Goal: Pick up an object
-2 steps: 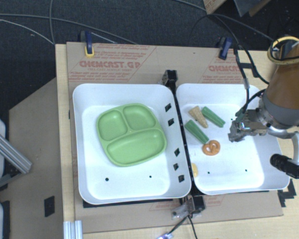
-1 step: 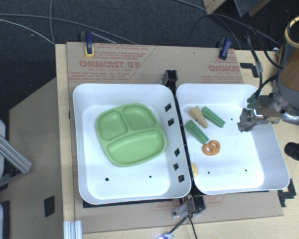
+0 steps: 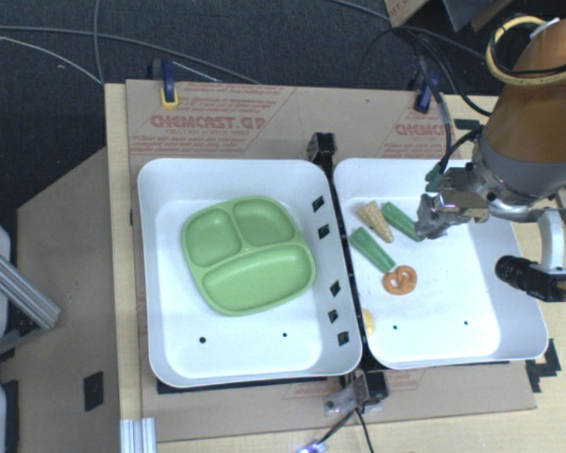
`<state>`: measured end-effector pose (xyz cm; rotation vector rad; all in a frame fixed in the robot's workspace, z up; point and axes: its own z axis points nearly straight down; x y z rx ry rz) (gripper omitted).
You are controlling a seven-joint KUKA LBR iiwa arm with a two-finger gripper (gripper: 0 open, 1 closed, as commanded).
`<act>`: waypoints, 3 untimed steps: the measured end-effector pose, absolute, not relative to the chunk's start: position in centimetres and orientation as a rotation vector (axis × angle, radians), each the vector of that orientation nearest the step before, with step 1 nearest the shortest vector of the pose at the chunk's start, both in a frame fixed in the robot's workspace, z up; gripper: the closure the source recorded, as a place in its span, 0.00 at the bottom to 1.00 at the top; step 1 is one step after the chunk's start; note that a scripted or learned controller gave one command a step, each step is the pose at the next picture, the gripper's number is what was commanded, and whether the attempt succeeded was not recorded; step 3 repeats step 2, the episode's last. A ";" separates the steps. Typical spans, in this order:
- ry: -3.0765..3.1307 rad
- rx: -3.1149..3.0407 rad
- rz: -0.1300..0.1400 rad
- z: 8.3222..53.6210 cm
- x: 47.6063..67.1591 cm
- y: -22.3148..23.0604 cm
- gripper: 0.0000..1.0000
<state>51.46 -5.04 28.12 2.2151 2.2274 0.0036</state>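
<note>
The gripper point(image 3: 432, 223) is seen low in the right bin point(image 3: 472, 333), touching a green piece point(image 3: 399, 222). Its grip cannot be told. The piece could be pushed away or dropped.

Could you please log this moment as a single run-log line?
stage: reaching | gripper: over right bin, beside green piece | grasp: none visible | left bin: green divided plate

You have the divided plate point(image 3: 249, 254) in the left bin point(image 3: 160, 281). In the right bin point(image 3: 509, 333), the pretzel point(image 3: 400, 279) lies in front of two sticks point(image 3: 371, 248) and a cone point(image 3: 374, 220)
</note>
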 end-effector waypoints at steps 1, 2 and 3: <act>2.231 2.219 -0.001 26.0 52.6 0.1 1.00; 2.231 2.218 -0.002 24.1 53.7 5.3 1.00; 2.231 2.218 -0.002 24.1 53.7 5.3 1.00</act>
